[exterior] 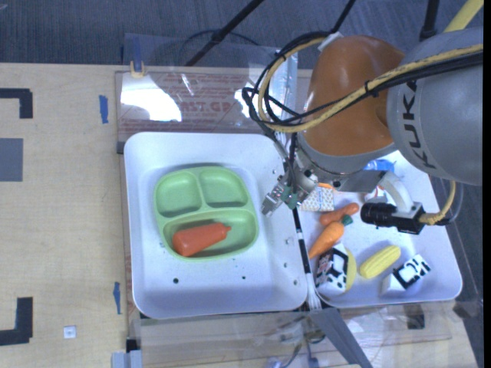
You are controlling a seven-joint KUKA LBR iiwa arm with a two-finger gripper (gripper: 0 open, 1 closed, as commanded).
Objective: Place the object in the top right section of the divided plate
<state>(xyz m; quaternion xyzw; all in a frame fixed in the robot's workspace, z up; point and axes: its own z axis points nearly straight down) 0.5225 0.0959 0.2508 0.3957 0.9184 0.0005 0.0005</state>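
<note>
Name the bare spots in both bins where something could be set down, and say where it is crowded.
Free: the green divided plate's two upper sections, and the left bin's floor below the plate. Crowded: the right bin, holding a carrot, corn and other toys.

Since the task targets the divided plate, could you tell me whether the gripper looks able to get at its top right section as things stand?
Probably yes. The gripper hangs beside the green divided plate, just right of its top right section, which is uncovered; the orange-red object lies in the lower section, out of the way.
</note>
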